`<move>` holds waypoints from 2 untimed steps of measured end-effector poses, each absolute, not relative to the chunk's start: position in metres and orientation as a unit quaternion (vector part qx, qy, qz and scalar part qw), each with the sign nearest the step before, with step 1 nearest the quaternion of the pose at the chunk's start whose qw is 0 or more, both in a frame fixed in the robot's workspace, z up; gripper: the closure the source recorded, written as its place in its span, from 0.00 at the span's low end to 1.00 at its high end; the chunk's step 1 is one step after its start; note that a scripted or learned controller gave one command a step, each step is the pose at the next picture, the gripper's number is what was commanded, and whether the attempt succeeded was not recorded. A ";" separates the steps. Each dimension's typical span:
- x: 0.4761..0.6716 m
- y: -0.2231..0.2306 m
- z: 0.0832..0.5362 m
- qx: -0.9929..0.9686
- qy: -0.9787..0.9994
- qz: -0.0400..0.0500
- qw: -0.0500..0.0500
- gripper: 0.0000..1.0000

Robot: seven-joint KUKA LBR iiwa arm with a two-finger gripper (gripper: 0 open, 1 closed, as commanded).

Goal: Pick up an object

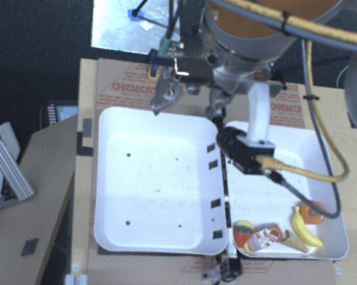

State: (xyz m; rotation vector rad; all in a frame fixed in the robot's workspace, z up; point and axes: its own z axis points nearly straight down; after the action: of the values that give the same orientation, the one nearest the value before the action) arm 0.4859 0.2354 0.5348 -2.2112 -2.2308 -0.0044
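Gripper (188, 102) hangs high over the bins' far edge; grip state unclear. I should descend squarely over the banana (305, 227).

left bin (156, 186) open, toys (276, 235) crowd right bin (336, 243)

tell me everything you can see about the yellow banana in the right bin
The yellow banana is a small, curved, smooth, plastic-looking toy with darker tips. It lies flat near the front right corner of the right white bin, running diagonally from upper left to lower right. Its upper end sits by an orange round piece; a cone-shaped piece lies beside its lower end.
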 end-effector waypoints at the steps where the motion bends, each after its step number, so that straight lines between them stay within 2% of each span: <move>1: 0.502 0.235 0.535 -0.707 -0.708 -0.001 0.000 0.00; 2: 0.502 0.235 0.547 -0.707 -0.708 -0.002 0.000 1.00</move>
State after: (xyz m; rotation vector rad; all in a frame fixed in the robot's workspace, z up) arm 0.5016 0.2348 0.5465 -2.2201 -2.2238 -0.0075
